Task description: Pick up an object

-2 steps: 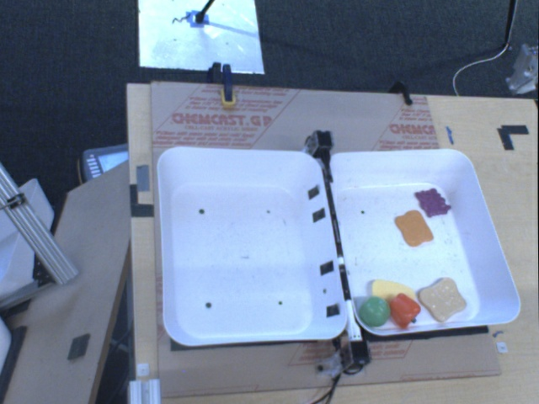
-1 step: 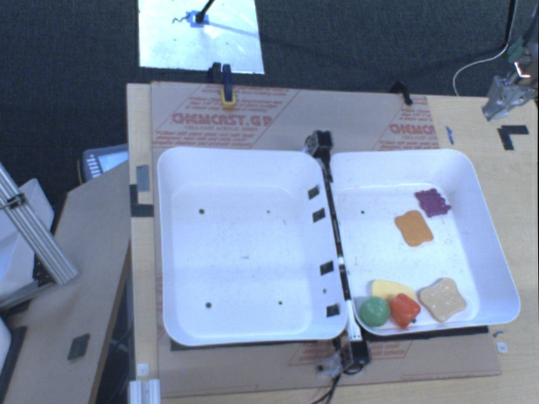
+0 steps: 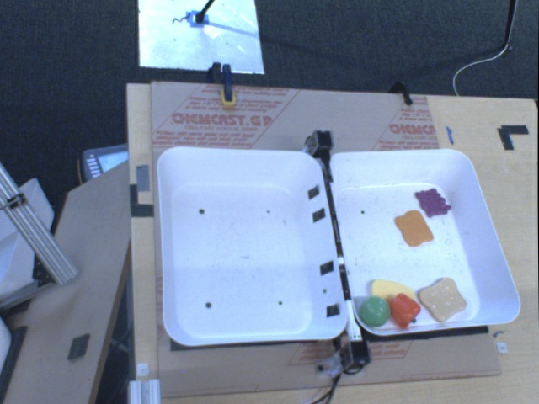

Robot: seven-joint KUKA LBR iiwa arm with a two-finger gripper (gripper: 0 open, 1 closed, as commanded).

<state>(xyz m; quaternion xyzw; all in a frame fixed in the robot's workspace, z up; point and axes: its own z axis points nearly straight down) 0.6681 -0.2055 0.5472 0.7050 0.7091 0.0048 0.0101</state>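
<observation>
right bin (image 3: 472,168) holds all items. along its near edge: green ball (image 3: 374,311), red pepper-like piece (image 3: 405,310), yellow piece (image 3: 391,289), toast slice (image 3: 442,299), close together. farther back, orange piece (image 3: 414,227), then purple cluster (image 3: 432,201). left bin (image 3: 244,162) alongside. tool state: cannot tell.

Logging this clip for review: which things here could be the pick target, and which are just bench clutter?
Pickable: purple piece, orange piece, yellow piece, green ball, red piece, toast slice.
Clutter: yellow clamp, left bin.
</observation>
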